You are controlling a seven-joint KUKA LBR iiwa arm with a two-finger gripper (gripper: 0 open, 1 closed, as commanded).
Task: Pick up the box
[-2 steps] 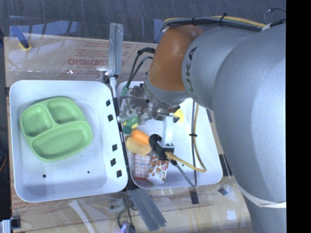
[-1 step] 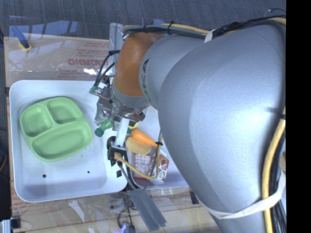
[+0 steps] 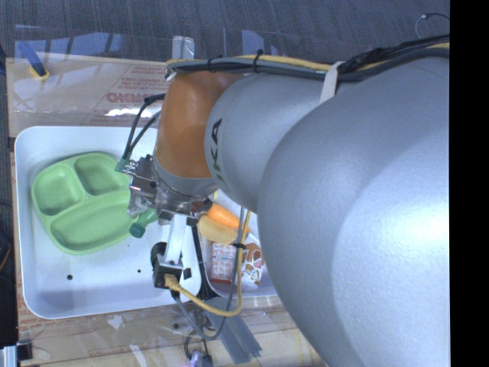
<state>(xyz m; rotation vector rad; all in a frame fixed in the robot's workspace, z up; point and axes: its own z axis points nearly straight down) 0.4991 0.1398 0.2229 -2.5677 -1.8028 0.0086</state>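
Box (image 3: 222,261) lies front-to-back under the arm (image 3: 344,205), just right of the gripper (image 3: 137,199), which hangs at the green divided plate's (image 3: 80,201) edge in the left bin (image 3: 76,285), and honestly can't tell if it's open or closed.

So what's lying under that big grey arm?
An orange thing and a box peek out at its edge. The arm hides whatever else lies there.

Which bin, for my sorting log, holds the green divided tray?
The bin on the view's left: the green tray lies flat on its floor. The arm hides most of what lies to its right.
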